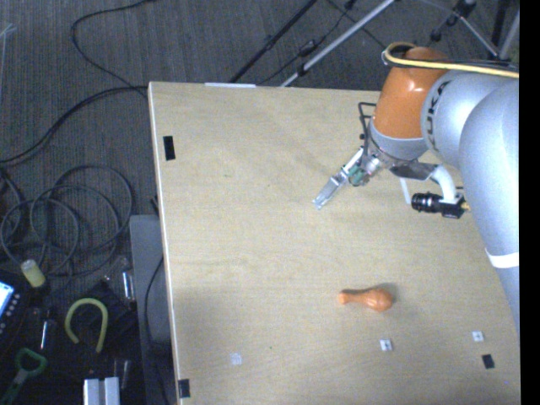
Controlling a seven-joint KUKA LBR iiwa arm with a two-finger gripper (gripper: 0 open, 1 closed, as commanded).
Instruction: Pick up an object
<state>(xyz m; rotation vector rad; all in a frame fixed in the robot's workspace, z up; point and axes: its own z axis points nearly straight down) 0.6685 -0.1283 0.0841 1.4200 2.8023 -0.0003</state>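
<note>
The two-finger gripper (325,199) is seen right of centre, slanted down-left; whether it is spread or pressed together cannot be told. The small orange pear-shaped object (368,299) lies lower right on the pale wooden bench (245,226), well apart from it, so nothing is judged grasped yet.

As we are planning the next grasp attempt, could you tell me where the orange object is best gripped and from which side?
The orange object lies flat, with its narrow neck pointing left and its rounder bulb to the right. Probably best to come straight down from above and close the gripper across the bulb, its widest part.
</note>
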